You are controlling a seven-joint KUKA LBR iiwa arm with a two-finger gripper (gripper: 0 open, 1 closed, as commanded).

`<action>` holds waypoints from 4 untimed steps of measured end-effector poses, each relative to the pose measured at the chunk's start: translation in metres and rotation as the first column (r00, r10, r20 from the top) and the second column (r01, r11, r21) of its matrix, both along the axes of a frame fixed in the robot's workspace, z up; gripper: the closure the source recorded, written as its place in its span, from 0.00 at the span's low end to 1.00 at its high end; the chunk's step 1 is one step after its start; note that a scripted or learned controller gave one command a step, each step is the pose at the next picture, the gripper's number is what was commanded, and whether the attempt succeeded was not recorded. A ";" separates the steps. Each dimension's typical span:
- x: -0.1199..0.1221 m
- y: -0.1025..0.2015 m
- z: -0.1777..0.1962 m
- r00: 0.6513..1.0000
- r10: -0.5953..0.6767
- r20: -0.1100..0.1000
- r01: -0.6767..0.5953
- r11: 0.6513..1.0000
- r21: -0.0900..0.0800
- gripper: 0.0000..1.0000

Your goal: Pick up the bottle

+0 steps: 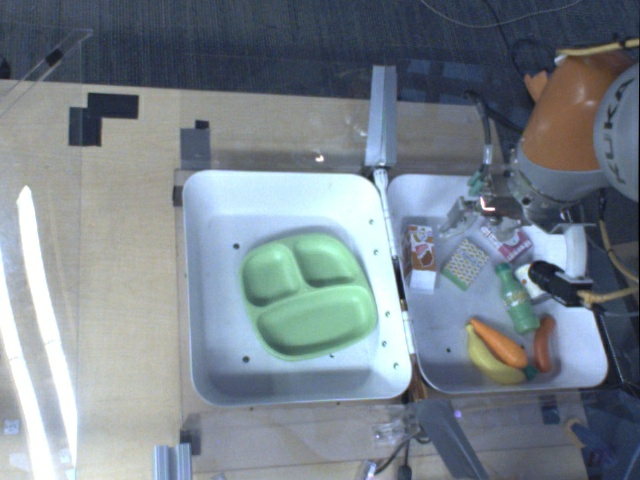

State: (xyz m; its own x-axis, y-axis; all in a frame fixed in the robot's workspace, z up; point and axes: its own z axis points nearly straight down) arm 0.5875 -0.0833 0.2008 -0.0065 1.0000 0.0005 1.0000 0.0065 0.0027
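The small green plastic bottle [518, 303] is lying flat below the pincer [484, 204], cap pointing toward it; finger state: cannot tell.

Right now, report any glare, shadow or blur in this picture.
Camera view: a bright glare streak on the bench's left; a soft shadow inside the left bin around the green tray; the gripper and bottle look soft and small.

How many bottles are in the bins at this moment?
1. The green bottle lies in the right bin, near its right side, above the carrot and banana. Others could be hidden beneath the arm.
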 end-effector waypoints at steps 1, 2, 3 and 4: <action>-0.051 -0.077 -0.058 0.998 -0.065 -0.001 0.065 0.998 -0.001 0.00; -0.051 -0.077 -0.058 0.998 -0.065 0.000 0.065 0.998 -0.001 0.00; -0.046 -0.096 -0.084 0.994 -0.105 0.022 0.105 0.995 0.003 0.00; -0.031 -0.107 -0.090 0.997 -0.070 0.042 0.070 0.998 0.008 0.00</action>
